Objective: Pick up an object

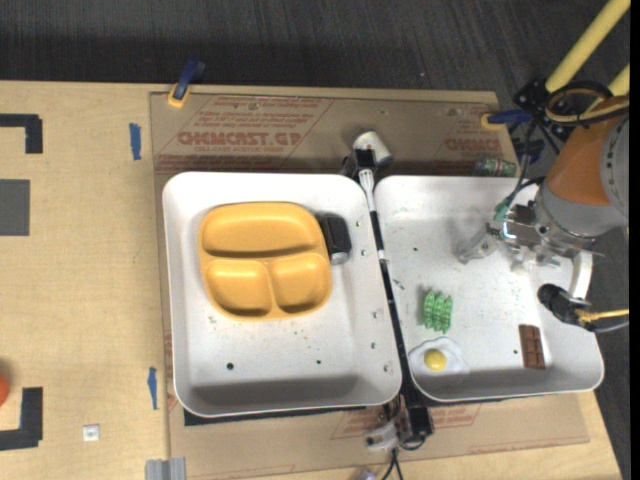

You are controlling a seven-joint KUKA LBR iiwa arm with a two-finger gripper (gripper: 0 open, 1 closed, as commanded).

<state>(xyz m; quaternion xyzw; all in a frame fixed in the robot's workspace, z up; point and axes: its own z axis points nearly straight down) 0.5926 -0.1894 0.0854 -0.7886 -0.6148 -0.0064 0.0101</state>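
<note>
The pincer (478,247) hovers inside the right bin (590,373), above the green block (436,309); the fried egg (436,358) lies below that block; whether its fingers are spread I cannot tell.

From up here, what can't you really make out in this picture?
- Gripper: small and blurred in the camera view, so its fingers can't be judged.
- Dark object: partly tucked behind the yellow tray; what it is stays unclear.
- Arm: cut off by the right edge.
- Brown block and green piece: too small for detail.
</note>
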